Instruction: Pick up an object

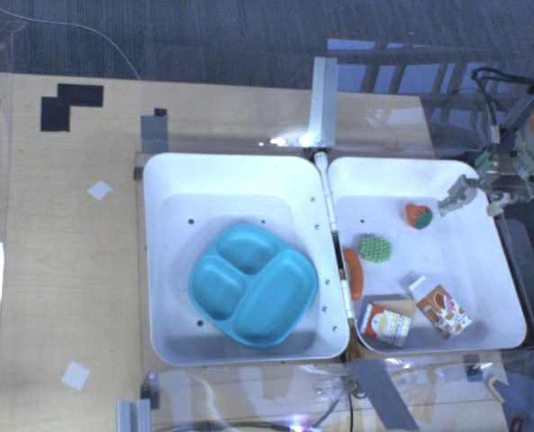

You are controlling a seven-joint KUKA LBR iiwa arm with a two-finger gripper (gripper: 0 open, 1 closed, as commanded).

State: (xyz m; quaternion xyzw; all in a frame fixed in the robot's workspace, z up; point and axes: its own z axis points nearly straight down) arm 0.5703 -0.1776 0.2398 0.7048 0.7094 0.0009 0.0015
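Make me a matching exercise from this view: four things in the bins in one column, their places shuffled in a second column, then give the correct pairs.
Things:
1. blue divided plate
2. green bumpy ball
3. orange carrot-shaped toy
4. brown snack packet

Places:
A. lying along the right bin's left wall, beside the divider
B. near the middle of the right bin
C. in the left bin
D. near the right bin's front right corner

Pairs: 1-C, 2-B, 3-A, 4-D
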